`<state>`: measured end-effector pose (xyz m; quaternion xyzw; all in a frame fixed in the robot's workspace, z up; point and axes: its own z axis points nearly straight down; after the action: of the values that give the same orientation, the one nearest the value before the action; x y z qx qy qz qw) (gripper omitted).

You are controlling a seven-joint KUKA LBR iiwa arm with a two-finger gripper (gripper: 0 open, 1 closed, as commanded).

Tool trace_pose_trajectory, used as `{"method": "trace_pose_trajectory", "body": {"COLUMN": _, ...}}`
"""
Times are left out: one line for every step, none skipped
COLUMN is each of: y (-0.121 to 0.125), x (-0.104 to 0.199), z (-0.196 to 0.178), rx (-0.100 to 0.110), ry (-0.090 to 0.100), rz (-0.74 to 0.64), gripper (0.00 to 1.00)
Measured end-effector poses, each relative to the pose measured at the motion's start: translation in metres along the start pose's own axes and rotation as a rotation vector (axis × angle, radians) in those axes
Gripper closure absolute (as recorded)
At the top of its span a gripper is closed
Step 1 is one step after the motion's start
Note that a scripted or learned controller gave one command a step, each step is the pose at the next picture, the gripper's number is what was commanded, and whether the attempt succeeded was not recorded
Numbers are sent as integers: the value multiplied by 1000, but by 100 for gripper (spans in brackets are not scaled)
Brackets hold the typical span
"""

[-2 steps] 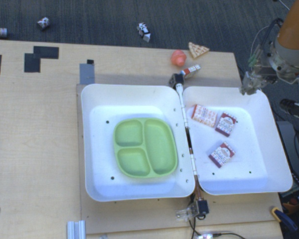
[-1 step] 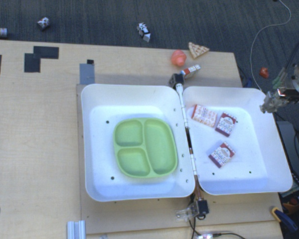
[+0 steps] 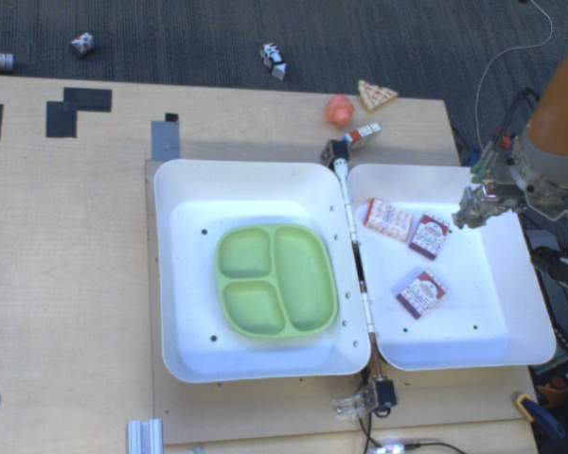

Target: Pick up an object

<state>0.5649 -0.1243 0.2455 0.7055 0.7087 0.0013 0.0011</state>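
Pale wooden bench (image 3: 66,253) carries two glossy white bins. We see the gripper (image 3: 466,214) over the right bin (image 3: 511,339); whether it grips anything, we cannot tell. Three flat red-and-white packets (image 3: 422,294) lie just left of it, print unreadable. Farther left sits a smooth green divided plate (image 3: 276,281).

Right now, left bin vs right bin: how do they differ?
The left bin holds one green divided plate; the right bin holds three small red-and-white packets. The gripper hangs over the right bin's far side, none over the left bin. Both are shallow, white, and meet at a shared edge.
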Motion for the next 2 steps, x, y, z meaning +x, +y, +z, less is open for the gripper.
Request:
{"method": "trace_pose_trajectory", "body": {"y": -53, "x": 38, "z": -20, "rx": 1, "ry": 1, "rz": 0, "gripper": 100}}
{"method": "trace_pose_trajectory", "body": {"y": -77, "x": 75, "z": 0, "rx": 1, "ry": 0, "rz": 1, "gripper": 100}}
